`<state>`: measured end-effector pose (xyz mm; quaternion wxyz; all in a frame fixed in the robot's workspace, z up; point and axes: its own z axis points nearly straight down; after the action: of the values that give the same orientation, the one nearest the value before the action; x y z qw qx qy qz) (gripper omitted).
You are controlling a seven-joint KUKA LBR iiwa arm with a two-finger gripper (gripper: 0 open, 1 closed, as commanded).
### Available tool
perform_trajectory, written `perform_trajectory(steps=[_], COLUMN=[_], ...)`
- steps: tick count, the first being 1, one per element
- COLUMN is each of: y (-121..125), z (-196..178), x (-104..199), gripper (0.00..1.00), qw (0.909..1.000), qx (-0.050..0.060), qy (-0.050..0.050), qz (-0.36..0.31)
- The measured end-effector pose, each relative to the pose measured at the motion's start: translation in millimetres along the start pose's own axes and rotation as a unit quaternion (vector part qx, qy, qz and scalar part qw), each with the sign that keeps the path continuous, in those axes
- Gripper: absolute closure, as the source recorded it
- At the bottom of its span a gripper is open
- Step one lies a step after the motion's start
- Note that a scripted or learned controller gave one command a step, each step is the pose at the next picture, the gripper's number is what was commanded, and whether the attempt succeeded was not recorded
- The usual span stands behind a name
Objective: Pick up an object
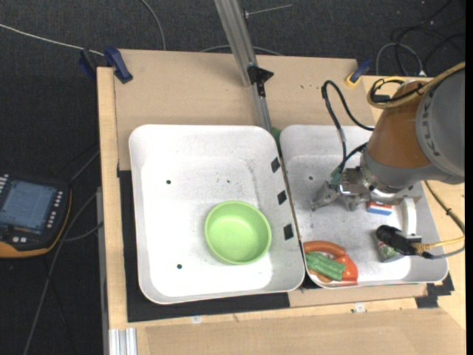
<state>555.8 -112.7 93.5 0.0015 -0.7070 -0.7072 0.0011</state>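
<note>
My gripper [332,200] hangs low over the right bin [310,143], near its middle, with the grey and orange arm reaching in from the right. Its two fingers stand apart and open, with nothing between them. A toy plate of food [330,263], orange, red and green, lies in the right bin's front left corner, below the gripper and apart from it. A green bowl [237,232] sits upright in the left bin [170,161], toward its front right.
A small red, white and blue item [379,209] and a white curved piece [409,217] lie in the right bin under the wrist. A metal pole [240,32] slants up from the bins' far edge. A wall with black clips [281,196] separates the bins.
</note>
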Motion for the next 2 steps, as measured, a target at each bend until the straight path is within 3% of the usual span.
perform_trajectory(steps=[1,2], y=[1.4,5.4], z=[-12.8,-55.1], x=[0.0,-0.6], gripper=[1.0,1.0], qw=[1.0,1.0], qx=[-0.002,-0.004], qy=[0.0,0.0], qz=[0.0,0.0])
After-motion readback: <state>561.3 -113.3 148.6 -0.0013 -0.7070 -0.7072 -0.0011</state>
